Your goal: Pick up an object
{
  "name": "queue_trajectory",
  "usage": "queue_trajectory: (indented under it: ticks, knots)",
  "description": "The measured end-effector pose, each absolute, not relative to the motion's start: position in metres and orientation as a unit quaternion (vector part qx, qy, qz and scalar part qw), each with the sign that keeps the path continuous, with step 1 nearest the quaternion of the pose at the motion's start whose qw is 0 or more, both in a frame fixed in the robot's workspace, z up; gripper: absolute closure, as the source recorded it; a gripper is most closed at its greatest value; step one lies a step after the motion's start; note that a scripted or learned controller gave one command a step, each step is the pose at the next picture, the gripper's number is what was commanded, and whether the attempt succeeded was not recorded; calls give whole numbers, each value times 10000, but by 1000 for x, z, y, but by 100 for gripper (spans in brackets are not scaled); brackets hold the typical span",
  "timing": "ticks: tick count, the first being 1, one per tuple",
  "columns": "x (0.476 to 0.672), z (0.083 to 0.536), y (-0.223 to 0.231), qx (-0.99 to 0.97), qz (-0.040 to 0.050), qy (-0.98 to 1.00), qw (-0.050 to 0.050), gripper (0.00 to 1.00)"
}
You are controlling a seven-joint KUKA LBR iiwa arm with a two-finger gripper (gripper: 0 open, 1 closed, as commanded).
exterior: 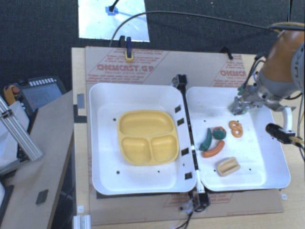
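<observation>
My gripper [238,107] hangs over the far part of the right bin [276,175], above and a little right of the toy food. Below it lie an orange pretzel [235,128], a red-and-green tomato [219,132], a green pepper [207,139], an orange sausage [214,149] and a tan bread roll [228,166]. Nothing shows between the fingers, and the view is too small to tell how they stand.
A yellow divided plate [145,136] lies in the left bin [102,128]. A black divider with clips [187,132] runs between the bins. A grey bench with a pendant [40,97] stands at the left.
</observation>
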State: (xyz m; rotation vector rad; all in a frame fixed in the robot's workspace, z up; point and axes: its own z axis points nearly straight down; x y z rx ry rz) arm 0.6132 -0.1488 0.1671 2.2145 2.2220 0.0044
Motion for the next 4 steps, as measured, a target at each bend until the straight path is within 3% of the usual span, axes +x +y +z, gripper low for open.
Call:
queue_trajectory:
  ticks: [1, 2, 4]
  knots:
    - [615, 222, -149, 7052, 20, 7090, 33, 100]
    - [616, 242, -149, 7051, 13, 7091, 20, 100]
    - [595, 227, -57, 7041, 7, 7101, -2, 100]
